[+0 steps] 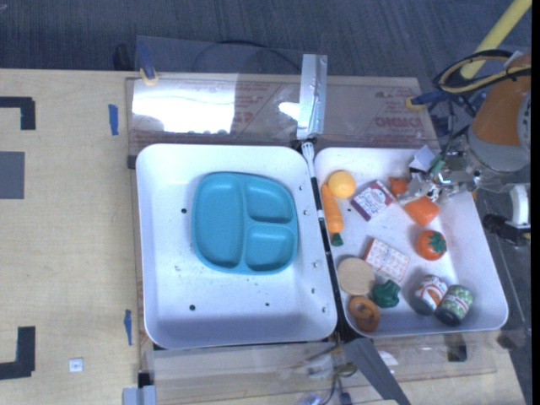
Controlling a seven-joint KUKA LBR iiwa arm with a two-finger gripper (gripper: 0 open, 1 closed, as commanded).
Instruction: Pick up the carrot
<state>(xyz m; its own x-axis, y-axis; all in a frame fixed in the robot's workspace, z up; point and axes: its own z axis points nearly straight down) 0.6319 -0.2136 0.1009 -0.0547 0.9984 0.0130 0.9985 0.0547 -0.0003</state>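
The carrot (332, 211) is a slim orange piece with a green end. It lies lengthwise along the left wall of the right bin (494, 289), just below a yellow lemon (341, 183). My gripper (432, 182) hangs over the bin's upper right part, well to the right of the carrot. It is right above an orange toy piece (422, 211), and nothing shows held in it.
The right bin also holds two small packets (371, 201), a tomato (431, 243), two cans (443, 298), a tan disc (355, 274), broccoli (386, 294) and a brown donut (364, 312). A blue divided plate (245, 222) lies in the left bin (160, 294).
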